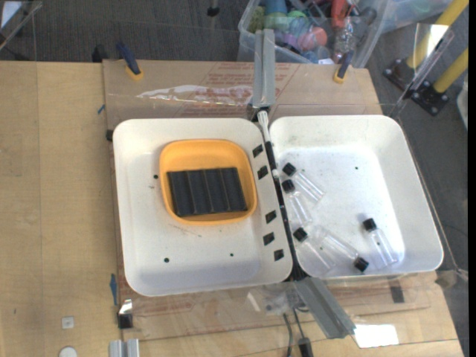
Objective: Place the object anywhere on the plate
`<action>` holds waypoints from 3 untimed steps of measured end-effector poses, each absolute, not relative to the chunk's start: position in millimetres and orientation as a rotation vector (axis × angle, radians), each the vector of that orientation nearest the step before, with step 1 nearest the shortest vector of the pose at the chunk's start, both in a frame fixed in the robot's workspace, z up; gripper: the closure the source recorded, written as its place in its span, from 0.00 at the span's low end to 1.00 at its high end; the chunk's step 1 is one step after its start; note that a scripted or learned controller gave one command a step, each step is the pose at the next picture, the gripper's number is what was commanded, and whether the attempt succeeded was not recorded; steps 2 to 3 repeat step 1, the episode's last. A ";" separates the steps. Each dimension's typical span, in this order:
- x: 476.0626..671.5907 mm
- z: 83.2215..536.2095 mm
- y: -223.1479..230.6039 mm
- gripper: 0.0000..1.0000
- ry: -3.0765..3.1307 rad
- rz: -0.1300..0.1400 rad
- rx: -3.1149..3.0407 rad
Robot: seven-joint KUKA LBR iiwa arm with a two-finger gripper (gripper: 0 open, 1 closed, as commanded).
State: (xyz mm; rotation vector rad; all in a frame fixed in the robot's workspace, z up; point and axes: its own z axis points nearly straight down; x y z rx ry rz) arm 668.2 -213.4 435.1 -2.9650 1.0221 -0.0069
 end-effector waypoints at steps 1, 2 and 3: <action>668.1 434.5 -216.3 1.00 0.633 -0.006 -3.072; 668.1 434.5 -216.3 1.00 0.633 -0.006 -3.072; 668.1 434.5 -216.3 1.00 0.633 -0.006 -3.072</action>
